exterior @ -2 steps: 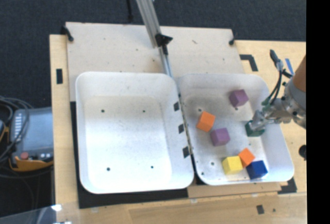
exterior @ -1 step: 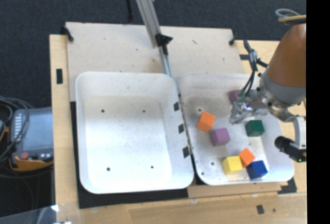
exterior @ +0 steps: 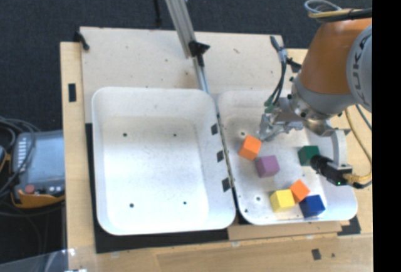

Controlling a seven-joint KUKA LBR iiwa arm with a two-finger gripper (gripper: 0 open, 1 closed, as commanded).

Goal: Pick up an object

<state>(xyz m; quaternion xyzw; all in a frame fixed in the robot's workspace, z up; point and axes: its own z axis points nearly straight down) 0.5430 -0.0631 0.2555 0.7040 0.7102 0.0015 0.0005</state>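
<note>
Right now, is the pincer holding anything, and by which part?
Nothing shows between its fingers. The pincer hangs over the right bin, just above and right of the orange cube, apart from it.

the gripper [exterior: 270, 128] looks like bare grey metal under a glossy orange wrist band [exterior: 332, 57], above a smooth white plastic right bin [exterior: 250, 202] speckled with dark flecks; left of it, the bench [exterior: 144, 57] shows pale matt wood.
</note>
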